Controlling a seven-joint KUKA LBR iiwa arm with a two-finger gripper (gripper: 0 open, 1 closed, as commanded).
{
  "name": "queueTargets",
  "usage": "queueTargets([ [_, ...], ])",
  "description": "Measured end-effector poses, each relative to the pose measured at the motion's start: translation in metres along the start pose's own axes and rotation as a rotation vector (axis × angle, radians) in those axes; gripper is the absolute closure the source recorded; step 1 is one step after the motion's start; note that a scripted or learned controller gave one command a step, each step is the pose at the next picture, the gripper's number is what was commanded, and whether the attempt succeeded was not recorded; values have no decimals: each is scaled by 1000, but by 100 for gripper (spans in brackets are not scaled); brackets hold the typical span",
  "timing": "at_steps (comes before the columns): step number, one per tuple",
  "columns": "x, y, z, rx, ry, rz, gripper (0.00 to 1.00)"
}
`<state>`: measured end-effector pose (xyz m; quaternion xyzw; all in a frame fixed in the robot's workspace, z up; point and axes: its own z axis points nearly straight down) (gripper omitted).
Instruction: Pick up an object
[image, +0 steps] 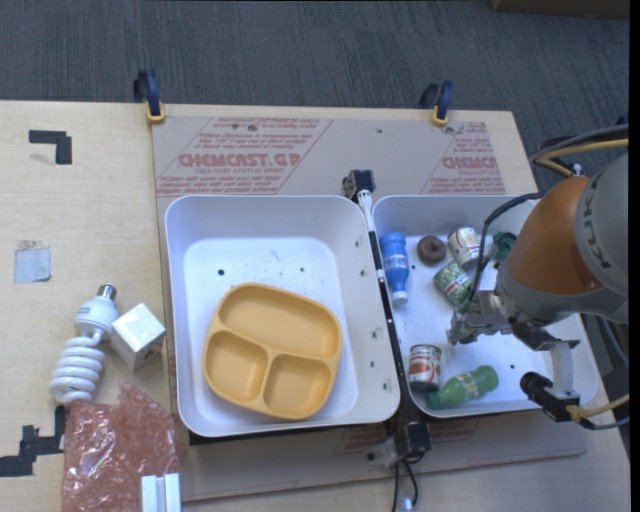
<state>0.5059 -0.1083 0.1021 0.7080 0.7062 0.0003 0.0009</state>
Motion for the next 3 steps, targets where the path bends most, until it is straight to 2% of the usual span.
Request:
queueTargets([
  [1,0,0,0,0,0,0,0],
  [2,0,1,-10,-2,-1,0,100],
  [3,0,1,-10,-2,-1,1,0],
])
